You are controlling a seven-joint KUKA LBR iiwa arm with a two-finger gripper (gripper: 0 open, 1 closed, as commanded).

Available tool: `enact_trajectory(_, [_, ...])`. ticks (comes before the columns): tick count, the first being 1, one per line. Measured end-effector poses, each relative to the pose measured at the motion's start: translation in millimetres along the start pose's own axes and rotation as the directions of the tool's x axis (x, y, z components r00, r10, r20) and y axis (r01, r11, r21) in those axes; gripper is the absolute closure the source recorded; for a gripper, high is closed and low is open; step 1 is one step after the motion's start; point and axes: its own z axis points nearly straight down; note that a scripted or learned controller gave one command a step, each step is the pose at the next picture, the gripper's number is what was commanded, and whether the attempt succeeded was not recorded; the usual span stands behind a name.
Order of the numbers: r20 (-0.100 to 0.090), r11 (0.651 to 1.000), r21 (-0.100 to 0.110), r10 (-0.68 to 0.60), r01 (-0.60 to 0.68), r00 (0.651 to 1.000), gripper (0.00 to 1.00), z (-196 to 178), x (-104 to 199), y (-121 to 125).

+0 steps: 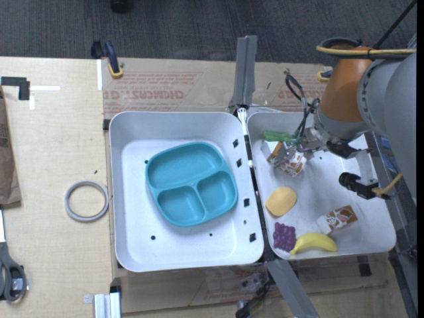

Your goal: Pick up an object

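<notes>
We judge the small carton [289, 162] light and crushable; grip its flat sides. Jaws' [296, 150] state: cannot tell.

End effector [292, 152] fingers obscured among clutter; scissors [11, 278] cut by left edge; arm [387, 85] cropped at right

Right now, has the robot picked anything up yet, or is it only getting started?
Nothing looks lifted yet. The gripper is low in the right bin, at a small packet near the far wall. The lemon, grapes, banana and carton lie untouched. The grasp and lift remain.
</notes>
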Motion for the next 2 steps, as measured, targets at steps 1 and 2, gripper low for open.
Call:
enact_trajectory(1, [0.002,1.000,-0.001,-0.003,0.003,1.000,1.00,-9.7,-0.2,0.8])
enact_trajectory(2, [0.000,0.977,0.010,0.211,-0.211,0.977,1.00,-96.2,44.4,51.0])
